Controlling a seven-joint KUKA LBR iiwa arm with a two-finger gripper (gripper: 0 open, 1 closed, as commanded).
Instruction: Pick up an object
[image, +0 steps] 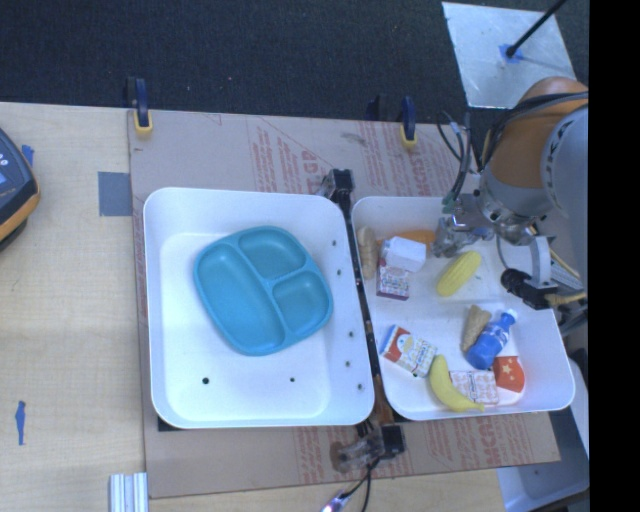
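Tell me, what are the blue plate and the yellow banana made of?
The blue plate looks like smooth moulded plastic: one even colour, with three pressed-in sections. The banana is probably a plastic toy, judging by its even, unmarked yellow, though a real one cannot be ruled out.

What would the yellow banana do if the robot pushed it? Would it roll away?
The banana is curved and lies flat, so it would probably spin or slide on the smooth right bin rather than roll. It looks like a light plastic toy, likely stiff. It touches a small carton, which would probably get nudged too.
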